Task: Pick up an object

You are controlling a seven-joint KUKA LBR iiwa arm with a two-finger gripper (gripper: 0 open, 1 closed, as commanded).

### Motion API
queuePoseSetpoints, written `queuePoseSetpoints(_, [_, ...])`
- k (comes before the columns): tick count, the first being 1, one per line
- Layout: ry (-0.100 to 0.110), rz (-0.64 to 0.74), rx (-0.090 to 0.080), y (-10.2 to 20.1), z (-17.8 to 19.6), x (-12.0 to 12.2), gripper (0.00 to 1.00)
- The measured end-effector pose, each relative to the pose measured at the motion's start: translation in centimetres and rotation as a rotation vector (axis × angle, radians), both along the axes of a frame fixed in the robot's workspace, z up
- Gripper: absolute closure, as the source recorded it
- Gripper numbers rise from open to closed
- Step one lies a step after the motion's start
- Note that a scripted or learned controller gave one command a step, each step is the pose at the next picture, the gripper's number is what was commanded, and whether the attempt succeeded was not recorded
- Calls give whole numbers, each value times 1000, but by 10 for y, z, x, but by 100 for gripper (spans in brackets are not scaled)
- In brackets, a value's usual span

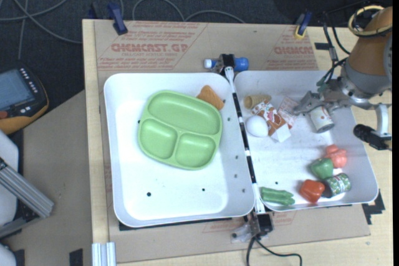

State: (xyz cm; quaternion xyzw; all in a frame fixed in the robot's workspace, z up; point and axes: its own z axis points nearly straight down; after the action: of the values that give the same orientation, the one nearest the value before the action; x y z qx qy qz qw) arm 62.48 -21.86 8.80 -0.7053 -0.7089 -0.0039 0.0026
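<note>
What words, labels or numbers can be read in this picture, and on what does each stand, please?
"CHEMCAST GP": red print on the brown board behind the left bin; smaller lines around it are too blurred to read.
Red print on the board behind the right bin: cut off, unreadable.
Labels on the small can and carton: too small to read.

The surface (156,40) is a flat light-brown board covered with protective paper that carries red printed letters. Two shallow white plastic bins lie directly on it, side by side and touching. The left bin (124,152) reaches close to the left and near edges. The right bin (368,187) reaches the right edge. Two blue clamps (116,17) (303,23) grip the far edge, one near each far corner.
</note>
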Motion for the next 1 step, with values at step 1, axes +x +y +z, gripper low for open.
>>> queuePoseSetpoints(1, [-3, -2, -10, -4, 9, -1, 100])
